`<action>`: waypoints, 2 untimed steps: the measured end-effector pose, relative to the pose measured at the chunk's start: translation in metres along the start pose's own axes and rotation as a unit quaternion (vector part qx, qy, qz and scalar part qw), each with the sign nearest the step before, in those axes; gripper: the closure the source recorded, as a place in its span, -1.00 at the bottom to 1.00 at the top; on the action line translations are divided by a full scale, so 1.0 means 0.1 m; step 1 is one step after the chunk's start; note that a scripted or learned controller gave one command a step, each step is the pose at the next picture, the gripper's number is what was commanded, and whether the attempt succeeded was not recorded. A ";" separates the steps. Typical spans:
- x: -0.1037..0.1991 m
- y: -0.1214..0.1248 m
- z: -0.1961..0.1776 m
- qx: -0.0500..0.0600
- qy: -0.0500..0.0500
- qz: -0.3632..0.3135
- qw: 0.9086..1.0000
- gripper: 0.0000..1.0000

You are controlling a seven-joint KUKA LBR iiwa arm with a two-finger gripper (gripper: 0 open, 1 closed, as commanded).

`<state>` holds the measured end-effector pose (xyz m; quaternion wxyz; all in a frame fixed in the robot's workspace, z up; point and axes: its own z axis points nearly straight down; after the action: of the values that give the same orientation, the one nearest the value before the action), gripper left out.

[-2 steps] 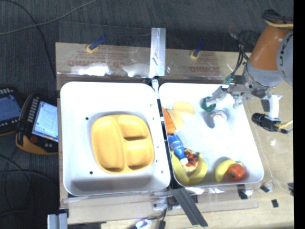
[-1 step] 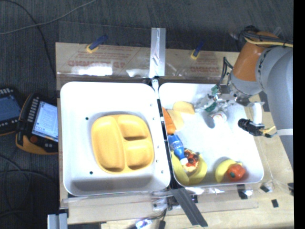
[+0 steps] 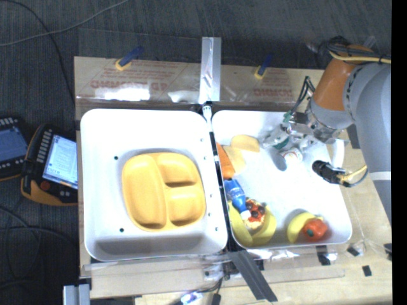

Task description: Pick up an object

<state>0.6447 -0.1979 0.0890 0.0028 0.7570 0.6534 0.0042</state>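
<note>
White plastic, two shallow bins side by side on the bench. Left bin (image 3: 102,170): one yellow moulded tray with three compartments (image 3: 164,190), lying flat near the middle. Right bin (image 3: 331,196): several small items, all along its left wall and front edge.

- Pale cream curved piece (image 3: 245,143), nearest the gripper, just to its left in the picture.
- Orange wedge-shaped item (image 3: 224,161), against the dividing wall.
- Blue small object (image 3: 234,192), below the orange one.
- Yellow banana-like toy with a red-and-dark piece on top (image 3: 254,221), front left corner.
- Yellow rounded item with a red part (image 3: 308,227), front right.

Two-finger gripper (image 3: 289,146): low over the rear of the right bin, arm entering from the right. Whether it is parted or closed cannot be told; nothing is seen held.

Judged relation: the cream piece lies closest, leftward of the gripper, its long axis roughly across the bin; the other candidates sit well apart, toward the front.
</note>
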 end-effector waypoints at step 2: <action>0.56 -0.95 -1.27 0.006 -0.001 0.043 0.999 1.00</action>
<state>0.5577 -0.1287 0.2148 -0.0014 0.7845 0.6202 -0.0009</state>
